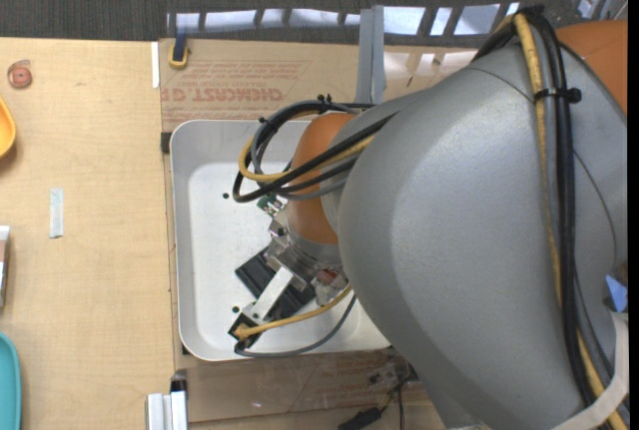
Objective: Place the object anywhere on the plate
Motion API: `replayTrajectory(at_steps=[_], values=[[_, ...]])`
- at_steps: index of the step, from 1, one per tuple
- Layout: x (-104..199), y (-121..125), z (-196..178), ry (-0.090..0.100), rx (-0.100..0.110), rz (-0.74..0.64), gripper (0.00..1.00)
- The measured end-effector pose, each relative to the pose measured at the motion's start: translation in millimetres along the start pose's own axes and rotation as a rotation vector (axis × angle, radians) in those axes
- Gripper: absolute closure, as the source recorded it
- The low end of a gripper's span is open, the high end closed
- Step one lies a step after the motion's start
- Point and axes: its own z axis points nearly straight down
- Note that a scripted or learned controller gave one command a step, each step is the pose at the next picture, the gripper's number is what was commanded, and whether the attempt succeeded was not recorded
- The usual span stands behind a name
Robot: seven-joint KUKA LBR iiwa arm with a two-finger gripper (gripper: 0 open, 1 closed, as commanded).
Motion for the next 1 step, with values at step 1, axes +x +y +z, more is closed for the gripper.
replayTrajectory(at_steps=[1], values=[[0.0, 0.0, 0.0, 0.000, 0.000, 0.000, 0.00]])
